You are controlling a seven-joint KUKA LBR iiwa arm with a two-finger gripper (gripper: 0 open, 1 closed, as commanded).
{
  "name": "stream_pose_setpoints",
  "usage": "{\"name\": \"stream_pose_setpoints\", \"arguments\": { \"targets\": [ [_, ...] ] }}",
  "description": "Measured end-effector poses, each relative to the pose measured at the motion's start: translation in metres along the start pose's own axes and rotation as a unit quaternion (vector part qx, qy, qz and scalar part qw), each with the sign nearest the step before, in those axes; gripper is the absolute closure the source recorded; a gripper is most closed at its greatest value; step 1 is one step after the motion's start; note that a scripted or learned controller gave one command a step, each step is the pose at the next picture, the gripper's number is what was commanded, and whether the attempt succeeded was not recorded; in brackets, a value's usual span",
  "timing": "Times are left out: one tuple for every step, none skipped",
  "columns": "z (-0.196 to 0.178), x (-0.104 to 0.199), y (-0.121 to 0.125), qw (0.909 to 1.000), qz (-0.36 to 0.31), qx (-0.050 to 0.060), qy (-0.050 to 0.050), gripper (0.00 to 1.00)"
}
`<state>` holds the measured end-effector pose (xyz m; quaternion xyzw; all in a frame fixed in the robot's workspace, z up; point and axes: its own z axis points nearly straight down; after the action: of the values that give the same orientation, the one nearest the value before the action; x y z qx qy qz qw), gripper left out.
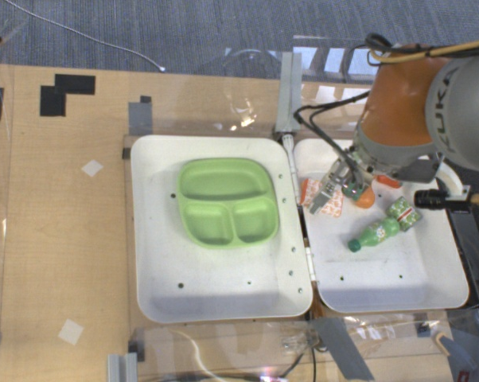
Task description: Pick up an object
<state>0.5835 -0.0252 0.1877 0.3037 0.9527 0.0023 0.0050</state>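
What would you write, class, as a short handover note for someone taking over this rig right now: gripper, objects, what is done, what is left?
Gripper: low over the upper left of the right bin, above a red-and-white packet; nothing visibly held.
Objects: green bottle lying mid-bin, a green-and-white item by its upper right end, an orange piece close by the gripper.
Left bin: holds a green divided tray.
Done: arm positioned over the objects.
Left: grasp one object and lift it.
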Motion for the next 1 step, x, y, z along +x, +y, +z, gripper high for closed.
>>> {"name": "stream_pose_setpoints", "arguments": {
  "targets": [
    [0.0022,0.0529,-0.0288,0.9963,0.085,0.003,0.002,1.00]
  ]
}}
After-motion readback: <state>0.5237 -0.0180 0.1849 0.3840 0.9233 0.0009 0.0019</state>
